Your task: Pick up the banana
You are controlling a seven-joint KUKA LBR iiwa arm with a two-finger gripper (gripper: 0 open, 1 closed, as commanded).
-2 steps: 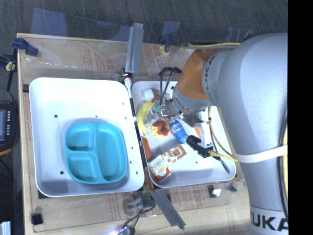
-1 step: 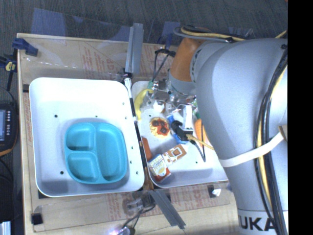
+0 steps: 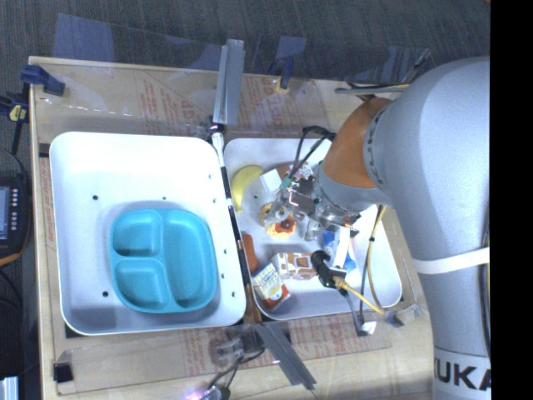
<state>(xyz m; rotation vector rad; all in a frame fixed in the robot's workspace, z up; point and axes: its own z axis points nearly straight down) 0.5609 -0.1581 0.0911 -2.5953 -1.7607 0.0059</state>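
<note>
The yellow banana (image 3: 244, 182) lies at the far left of the right bin (image 3: 250, 151), close to the divider. My gripper (image 3: 287, 204) reaches down into that bin from the right, just right of the banana, over a cluster of small items. Its tips are lost among those items. The grey arm with its orange band (image 3: 354, 148) covers the bin's right half.
The left bin (image 3: 75, 157) holds a blue three-compartment tray (image 3: 164, 259). In the right bin lie several small packages: a white box (image 3: 271, 179), an orange-and-white item (image 3: 279, 223), and snack packs (image 3: 271, 283) near the front. A yellow cable (image 3: 366, 294) loops at the front right.
</note>
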